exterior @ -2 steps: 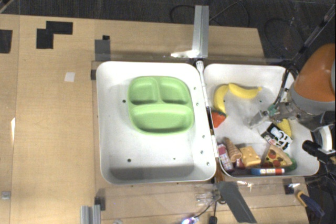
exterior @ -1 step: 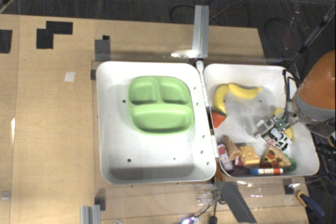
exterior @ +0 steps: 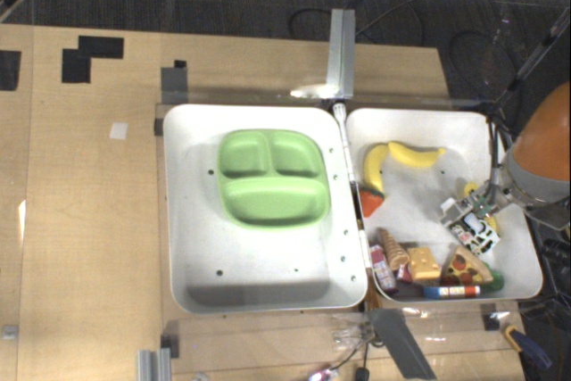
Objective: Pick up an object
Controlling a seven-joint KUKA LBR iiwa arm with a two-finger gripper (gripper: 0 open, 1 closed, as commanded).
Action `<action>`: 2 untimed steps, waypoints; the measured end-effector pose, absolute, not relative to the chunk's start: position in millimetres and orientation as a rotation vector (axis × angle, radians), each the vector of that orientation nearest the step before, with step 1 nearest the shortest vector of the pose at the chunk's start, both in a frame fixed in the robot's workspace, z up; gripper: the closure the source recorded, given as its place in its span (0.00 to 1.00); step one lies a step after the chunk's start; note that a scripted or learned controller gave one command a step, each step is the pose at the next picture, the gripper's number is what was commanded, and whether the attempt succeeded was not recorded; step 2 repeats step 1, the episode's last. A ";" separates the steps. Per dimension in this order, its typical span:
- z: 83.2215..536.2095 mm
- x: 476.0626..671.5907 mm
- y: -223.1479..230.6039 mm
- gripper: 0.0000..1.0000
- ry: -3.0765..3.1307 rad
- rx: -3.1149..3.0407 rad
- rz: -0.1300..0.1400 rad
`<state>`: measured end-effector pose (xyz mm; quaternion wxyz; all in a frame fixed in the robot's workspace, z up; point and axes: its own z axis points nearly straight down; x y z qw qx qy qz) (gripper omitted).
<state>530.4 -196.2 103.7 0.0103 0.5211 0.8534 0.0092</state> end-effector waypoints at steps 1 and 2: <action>210.4 570.8 -156.8 1.00 2.511 1.878 0.006; 210.4 570.8 -156.8 1.00 2.511 1.878 0.006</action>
